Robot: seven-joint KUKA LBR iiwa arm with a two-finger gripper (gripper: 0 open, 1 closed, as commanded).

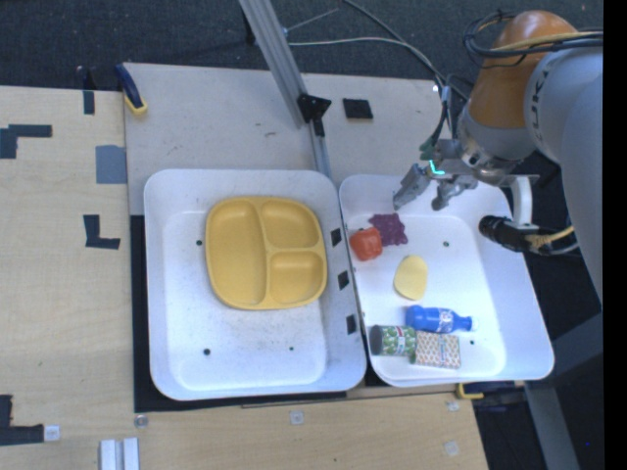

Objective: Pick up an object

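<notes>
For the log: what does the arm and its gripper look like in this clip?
The arm is grey with smooth rounded housings and an orange band above the wrist. Thin black cables loop over that band. The gripper is small, dark grey metal, with a green-lit spot on its body.

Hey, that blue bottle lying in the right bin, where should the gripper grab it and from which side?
Grip the blue bottle across the middle of its body, coming straight down from above. It lies on its side, long axis running left to right, so the fingers should close front to back. The green and white packet sits close on its near side, leaving little room there. The gripper is above the bin's far end.
</notes>
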